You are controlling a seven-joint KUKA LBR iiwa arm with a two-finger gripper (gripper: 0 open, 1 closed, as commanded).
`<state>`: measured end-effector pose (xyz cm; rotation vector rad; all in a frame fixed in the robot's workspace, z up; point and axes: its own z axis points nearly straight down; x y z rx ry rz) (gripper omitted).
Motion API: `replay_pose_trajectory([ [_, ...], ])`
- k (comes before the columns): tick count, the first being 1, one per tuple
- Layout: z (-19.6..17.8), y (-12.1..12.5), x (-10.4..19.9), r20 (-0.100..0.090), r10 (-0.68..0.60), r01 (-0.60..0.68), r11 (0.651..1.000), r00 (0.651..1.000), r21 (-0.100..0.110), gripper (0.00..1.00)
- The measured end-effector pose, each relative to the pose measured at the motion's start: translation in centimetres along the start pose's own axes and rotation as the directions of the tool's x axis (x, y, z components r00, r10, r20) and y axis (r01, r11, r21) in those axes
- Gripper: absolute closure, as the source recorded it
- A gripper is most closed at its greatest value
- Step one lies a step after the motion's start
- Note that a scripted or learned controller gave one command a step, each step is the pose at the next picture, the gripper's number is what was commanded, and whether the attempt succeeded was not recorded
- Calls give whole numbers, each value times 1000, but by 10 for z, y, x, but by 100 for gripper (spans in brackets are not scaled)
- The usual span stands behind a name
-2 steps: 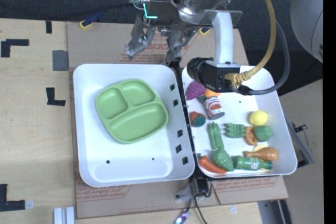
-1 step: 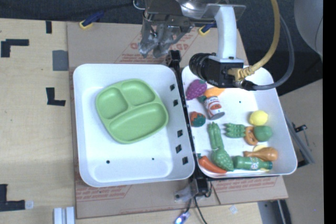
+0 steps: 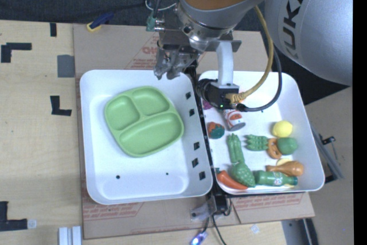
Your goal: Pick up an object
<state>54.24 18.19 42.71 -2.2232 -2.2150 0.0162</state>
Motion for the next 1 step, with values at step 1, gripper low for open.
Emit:
replay_pose_trajectory([
  [1, 114, -63, 54, 0, -11, 11, 1000, 1000, 5, 100],
])
